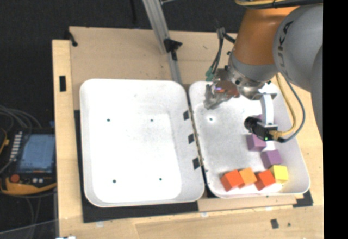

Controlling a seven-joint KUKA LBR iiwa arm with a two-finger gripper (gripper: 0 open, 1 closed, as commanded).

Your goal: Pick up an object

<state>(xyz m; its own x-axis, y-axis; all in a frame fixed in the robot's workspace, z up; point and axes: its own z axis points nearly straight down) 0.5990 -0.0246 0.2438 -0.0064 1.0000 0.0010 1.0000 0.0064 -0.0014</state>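
Arm (pixel 283 31): a grey arm with an orange band is reaching in from the right and is hanging over the far part of the right bin.
End effector (pixel 216 94): it is sitting over the far left corner of the right bin, close to the divide between the two bins; whether it is open or closed cannot be told from this slanted view, and nothing is showing in its grasp.
Right bin (pixel 228 129): a shallow white bin is lying on the worktop, carrying all the blocks along its right and near sides.
Purple blocks: one purple block (pixel 255 142) is lying near the right wall, and a second purple block (pixel 271 157) is sitting just nearer than it and slightly to the right.
Yellow block (pixel 280 173): it is resting just near of the second purple block, by the near right corner.
Red block (pixel 265 179): it is sitting just beside the yellow block, on its left.
Orange blocks: a pale orange block (pixel 248 176) and a deeper orange block (pixel 232 180) are lying side by side along the near wall, left of the red block.
Blocks and end effector: all the blocks are lying well apart from the end effector.
Left bin (pixel 136 140): a matching white bin is lying just beside the right bin.
Worktop (pixel 114 53): a tan board is carrying both bins.
Handheld controller (pixel 32 159): it is lying off the worktop at the left.
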